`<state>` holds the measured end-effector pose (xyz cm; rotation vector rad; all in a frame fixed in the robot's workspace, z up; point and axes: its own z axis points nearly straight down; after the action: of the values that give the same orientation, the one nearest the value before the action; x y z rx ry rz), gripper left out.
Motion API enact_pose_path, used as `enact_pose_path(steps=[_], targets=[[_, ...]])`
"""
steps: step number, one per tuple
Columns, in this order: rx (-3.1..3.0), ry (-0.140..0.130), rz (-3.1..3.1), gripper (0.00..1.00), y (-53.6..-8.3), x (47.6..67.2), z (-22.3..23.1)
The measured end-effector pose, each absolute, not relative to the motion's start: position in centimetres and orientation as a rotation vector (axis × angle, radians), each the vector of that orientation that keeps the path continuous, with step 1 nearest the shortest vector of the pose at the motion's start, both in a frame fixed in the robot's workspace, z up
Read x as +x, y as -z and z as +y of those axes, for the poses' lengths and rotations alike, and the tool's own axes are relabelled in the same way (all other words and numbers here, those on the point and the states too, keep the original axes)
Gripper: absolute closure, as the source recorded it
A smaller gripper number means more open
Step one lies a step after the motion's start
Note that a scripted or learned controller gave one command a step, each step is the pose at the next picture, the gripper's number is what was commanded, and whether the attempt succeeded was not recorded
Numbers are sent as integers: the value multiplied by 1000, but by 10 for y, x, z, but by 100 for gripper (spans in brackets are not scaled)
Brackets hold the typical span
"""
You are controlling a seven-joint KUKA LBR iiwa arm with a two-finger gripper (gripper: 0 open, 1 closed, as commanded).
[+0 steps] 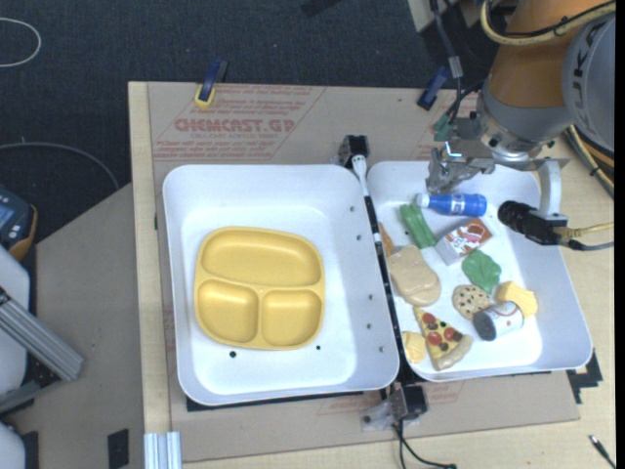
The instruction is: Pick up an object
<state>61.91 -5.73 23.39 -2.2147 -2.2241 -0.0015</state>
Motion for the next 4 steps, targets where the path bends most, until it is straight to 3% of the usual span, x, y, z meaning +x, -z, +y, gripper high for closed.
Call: enact_pose_path(steps=[2, 3, 4], targets=[[-2213, -3, -2223, 100, -232, 564, 21], [-2214, -5, -2220, 100, -214, 527, 52], [-2221, -1, -2220, 100, -225, 521, 40]])
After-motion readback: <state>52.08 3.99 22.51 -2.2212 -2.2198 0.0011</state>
